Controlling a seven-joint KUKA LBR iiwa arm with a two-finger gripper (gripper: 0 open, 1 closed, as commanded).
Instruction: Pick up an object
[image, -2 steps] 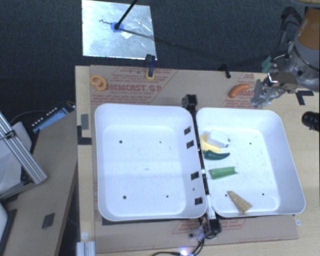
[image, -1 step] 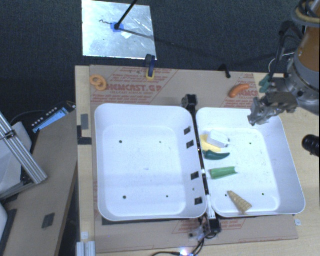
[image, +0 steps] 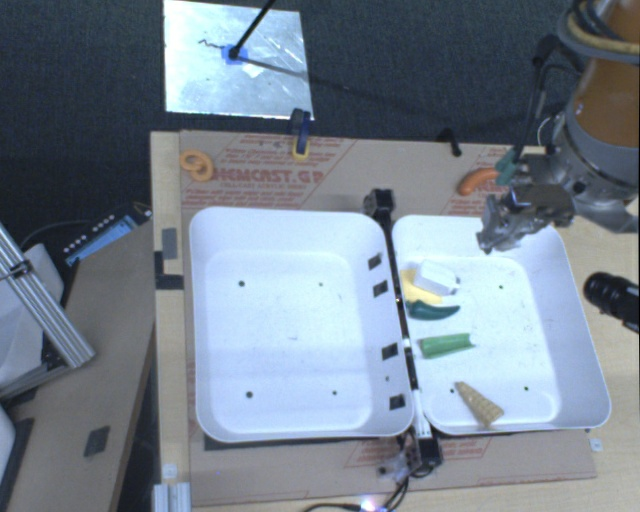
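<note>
I saw the tool (image: 497, 238), its grip state unclear, hovering over the right bin's (image: 560, 300) far edge, with the white block (image: 436, 276) lying down-left of it.

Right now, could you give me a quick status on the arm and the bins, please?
Gripper above right bin's far edge, holding nothing visible. Objects clustered by the divider: white block, green piece, cone. Path clear.
</note>
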